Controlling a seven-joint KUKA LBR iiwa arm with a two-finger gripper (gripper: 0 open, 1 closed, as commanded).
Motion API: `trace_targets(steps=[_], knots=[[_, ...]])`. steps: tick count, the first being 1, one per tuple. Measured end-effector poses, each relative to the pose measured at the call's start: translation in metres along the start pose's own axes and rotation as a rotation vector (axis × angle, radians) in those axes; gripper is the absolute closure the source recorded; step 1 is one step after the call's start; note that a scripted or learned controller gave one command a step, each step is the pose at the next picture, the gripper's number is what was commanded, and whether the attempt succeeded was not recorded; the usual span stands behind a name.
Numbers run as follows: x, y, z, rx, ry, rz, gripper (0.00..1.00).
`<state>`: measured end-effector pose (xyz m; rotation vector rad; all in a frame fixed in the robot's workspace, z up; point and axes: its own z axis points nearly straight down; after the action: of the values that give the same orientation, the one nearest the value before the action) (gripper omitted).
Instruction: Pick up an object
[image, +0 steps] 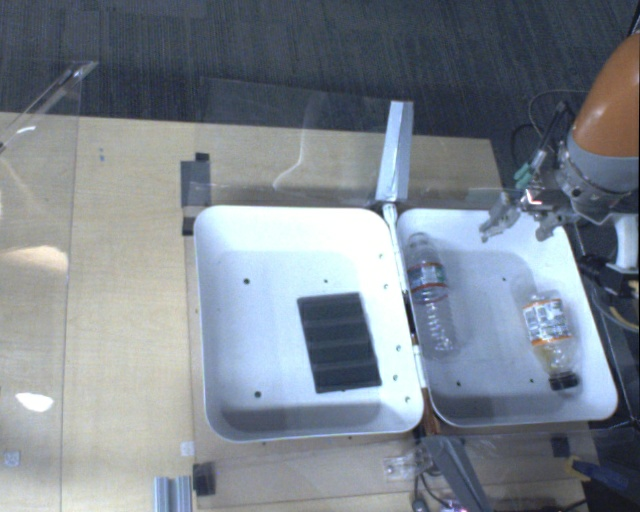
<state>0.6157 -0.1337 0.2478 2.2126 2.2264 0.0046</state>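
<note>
Two fingers of the gripper (520, 218) stand spread apart with nothing between them, hovering over the far rim of the right bin (600, 405), beside the orange-banded arm (608, 110). Open white floor lies between a clear water bottle (430, 295) along that bin's left wall and a smaller amber bottle (551, 338) near its right wall. A dark ridged slab (339, 342) lies flat in the left bin (225, 300).

Two bins side by side on bench (110, 300). Left bin (225, 250): flat ridged pad (339, 342) near ctr, toward 5 o'clock. Right bin (590, 395): bottle (431, 296) along 9 o'clock wall; 2nd bottle (551, 337) at 3 o'clock. Gripper (520, 215) over right bin's 12 o'clock rim.
</note>
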Motion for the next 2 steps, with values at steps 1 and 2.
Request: trace_targets(steps=[1, 2], knots=[[-0.072, -0.082, 0.126, -0.014, -0.008, -0.151, 0.00], [-0.070, -0.078, 0.155, -0.020, -0.009, -0.244, 0.00]])
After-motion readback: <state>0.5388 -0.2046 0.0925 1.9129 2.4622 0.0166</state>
